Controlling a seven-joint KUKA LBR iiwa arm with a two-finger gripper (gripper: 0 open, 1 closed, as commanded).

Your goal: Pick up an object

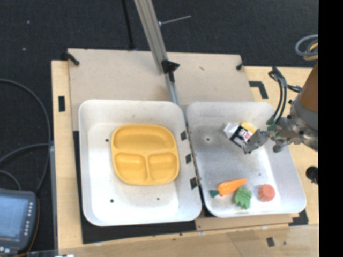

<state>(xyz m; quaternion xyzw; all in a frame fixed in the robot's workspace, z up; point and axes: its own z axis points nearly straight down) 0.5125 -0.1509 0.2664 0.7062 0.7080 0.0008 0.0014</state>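
In the right bin [278, 167] a small box [239, 132] printed in white, black, yellow and red lies near the middle of the far half. My gripper [253, 143] reaches in from the right and sits low, touching or almost touching the box's right side. The view does not show the box inside the gripper. An orange carrot [232, 186], a green leafy toy [243, 197] and a red ball [266, 193] lie along the bin's near edge, apart from the gripper.
The left bin [96, 197] holds a yellow divided plate [144, 153]. A slanted aluminium post [155, 36] stands behind the seam between the two bins. Cables hang off the arm [305, 111] at the right.
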